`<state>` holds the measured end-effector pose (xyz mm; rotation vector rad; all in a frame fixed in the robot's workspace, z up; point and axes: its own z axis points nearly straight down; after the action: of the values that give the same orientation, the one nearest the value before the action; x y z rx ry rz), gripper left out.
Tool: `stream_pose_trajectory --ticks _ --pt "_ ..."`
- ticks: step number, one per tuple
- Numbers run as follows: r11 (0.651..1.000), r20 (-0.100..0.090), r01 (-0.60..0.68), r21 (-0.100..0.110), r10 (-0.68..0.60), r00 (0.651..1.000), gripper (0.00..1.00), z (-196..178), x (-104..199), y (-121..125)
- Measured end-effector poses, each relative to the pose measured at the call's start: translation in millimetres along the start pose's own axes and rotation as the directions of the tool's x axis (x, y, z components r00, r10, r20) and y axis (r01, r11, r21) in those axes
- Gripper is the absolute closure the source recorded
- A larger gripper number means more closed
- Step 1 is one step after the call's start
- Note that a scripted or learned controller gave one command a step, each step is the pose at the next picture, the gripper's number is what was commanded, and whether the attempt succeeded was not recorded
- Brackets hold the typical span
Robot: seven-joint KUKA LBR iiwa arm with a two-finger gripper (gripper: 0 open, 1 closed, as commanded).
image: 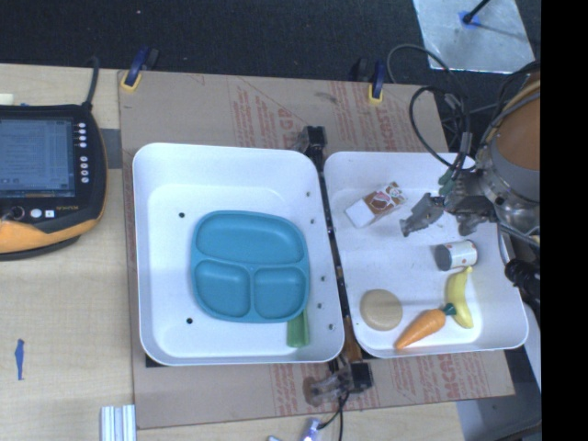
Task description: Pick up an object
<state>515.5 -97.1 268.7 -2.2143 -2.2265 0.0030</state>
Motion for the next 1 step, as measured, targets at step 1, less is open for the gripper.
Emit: stream_pose_trajectory --ticks 1 --pt "1.0 0.001 -0.001 0.004 0.001 1.0 0.0 124.0 -53.7 14.2"
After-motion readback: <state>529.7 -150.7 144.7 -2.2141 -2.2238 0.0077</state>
